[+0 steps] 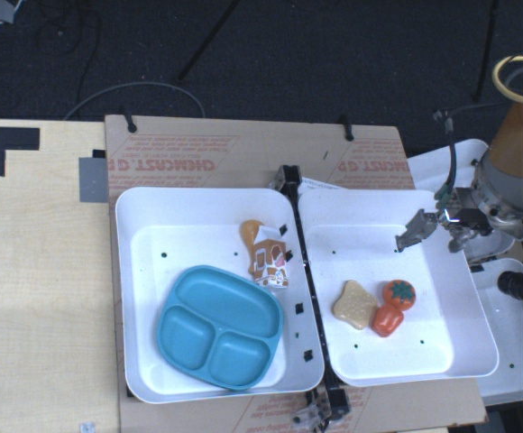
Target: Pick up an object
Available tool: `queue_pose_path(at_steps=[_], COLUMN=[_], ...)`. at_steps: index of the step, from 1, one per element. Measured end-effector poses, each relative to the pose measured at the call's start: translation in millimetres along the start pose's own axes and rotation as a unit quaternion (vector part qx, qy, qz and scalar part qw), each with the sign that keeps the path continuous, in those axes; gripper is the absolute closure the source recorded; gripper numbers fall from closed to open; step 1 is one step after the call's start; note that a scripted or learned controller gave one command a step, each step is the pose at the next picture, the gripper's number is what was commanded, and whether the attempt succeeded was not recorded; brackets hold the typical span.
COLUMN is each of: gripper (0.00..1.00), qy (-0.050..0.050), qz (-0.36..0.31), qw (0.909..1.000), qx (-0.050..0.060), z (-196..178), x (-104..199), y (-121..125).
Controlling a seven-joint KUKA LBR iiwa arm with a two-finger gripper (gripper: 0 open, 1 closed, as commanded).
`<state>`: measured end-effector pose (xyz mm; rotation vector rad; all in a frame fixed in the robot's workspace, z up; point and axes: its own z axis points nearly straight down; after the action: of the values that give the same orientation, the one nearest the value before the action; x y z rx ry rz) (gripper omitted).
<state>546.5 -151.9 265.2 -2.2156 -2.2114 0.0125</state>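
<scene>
Hand (421,226) above right bin (478,332) (tomato (399,293), bread (354,304) nearby)

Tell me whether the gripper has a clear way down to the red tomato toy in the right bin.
Probably yes. The gripper hangs above the right bin, and the red tomato toy lies uncovered below it. Only the tan toy lies close on its left.

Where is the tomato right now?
The tomato lies in the right bin, right of centre, touching a red piece below it, with a beige slice just to its left.
</scene>
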Motion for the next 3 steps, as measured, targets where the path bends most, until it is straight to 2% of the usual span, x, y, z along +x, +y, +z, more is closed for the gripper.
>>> queue_pose_path(at_steps=[1, 2, 3], gripper=[0.0, 0.0, 0.0], qy=[-0.001, 0.0, 0.0], qz=[-0.001, -0.001, -0.001], qw=[1.0, 1.0, 1.0], qx=[-0.005, -0.003, -0.003], z=[-6.2, 48.6, 96.6], x=[0.0, -1.5, 6.2], y=[1.8, 11.6, 5.8])
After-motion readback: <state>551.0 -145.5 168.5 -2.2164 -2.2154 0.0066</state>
